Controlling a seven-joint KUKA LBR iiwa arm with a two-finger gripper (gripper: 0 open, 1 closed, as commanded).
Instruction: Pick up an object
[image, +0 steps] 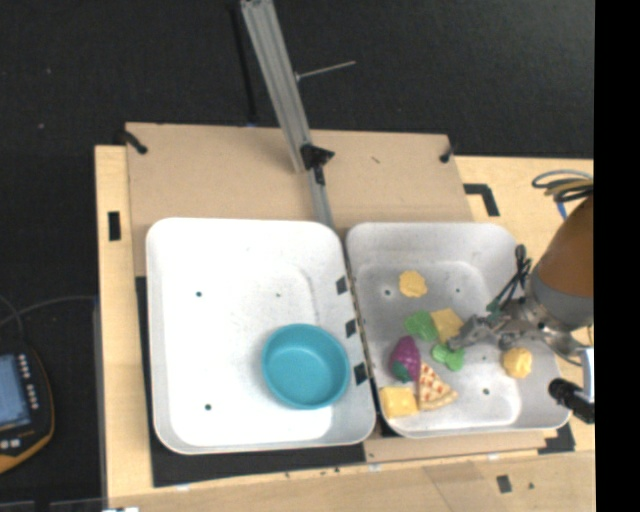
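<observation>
My hand (462, 340) hangs over the right bin (470, 240); grip state unclear. Risk: yellow block (446, 322) and green piece (447, 357) crowd together, so I may nudge both.

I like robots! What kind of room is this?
Probably a robot lab test bench. A gripper reaches into a white bin of toy food such as a pizza slice, beside another bin holding a blue bowl.

gripper (458, 343) over toy-filled right bin (440, 240)
</observation>
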